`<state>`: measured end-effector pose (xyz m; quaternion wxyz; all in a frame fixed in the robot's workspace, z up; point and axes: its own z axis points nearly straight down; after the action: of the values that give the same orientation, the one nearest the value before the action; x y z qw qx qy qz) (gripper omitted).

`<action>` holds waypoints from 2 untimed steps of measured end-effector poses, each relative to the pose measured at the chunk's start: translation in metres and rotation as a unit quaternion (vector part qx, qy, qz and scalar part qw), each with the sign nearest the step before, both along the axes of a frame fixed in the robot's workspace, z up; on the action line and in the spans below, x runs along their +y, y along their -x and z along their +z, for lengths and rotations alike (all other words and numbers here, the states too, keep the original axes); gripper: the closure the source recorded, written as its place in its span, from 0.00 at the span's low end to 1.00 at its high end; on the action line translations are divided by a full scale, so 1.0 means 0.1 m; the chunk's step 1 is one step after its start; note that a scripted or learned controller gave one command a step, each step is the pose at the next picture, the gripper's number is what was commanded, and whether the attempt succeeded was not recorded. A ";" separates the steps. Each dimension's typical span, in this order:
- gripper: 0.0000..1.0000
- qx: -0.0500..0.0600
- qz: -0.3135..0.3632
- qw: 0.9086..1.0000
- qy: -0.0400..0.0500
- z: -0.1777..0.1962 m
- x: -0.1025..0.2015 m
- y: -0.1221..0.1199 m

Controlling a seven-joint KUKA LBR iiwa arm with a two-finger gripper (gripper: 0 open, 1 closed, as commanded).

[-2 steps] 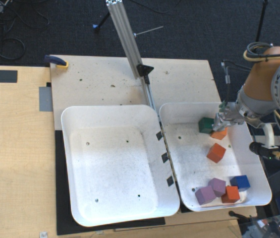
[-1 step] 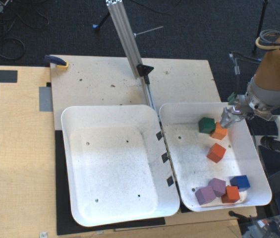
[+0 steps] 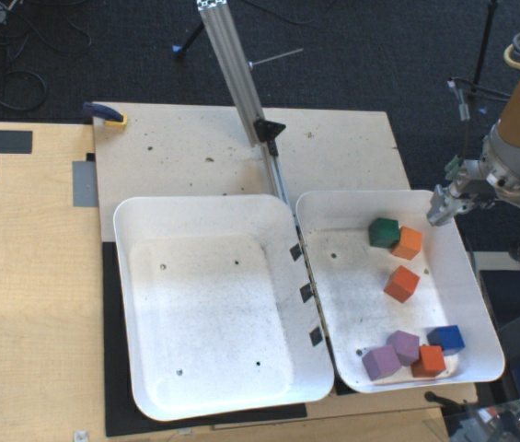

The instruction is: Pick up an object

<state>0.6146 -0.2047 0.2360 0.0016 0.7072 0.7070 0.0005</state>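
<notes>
Nearest the camera, two purple blocks [image 3: 391, 354], an orange block [image 3: 429, 361] and a blue block [image 3: 445, 339] clustered in the right bin's [image 3: 480, 295] near corner. The gripper [image 3: 442, 206] hovered over its far right rim.

A pale worktop [image 3: 333, 145] carries a slanted aluminium rail [image 3: 234, 63] topped by a checkered tag [image 3: 212, 1]. A blue clamp [image 3: 103, 113] sits at its left corner, cables [image 3: 11, 26] trail across dark carpet [image 3: 370, 44].
</notes>
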 end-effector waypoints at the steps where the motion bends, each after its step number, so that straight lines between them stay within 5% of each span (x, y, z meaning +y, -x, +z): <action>1: 1.00 -0.001 0.001 1.000 0.000 0.64 0.00 -0.02; 2: 1.00 0.004 0.002 1.000 -0.002 0.42 0.51 0.09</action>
<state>0.6057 -0.1542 0.2778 -0.0027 0.7057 0.7085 -0.0007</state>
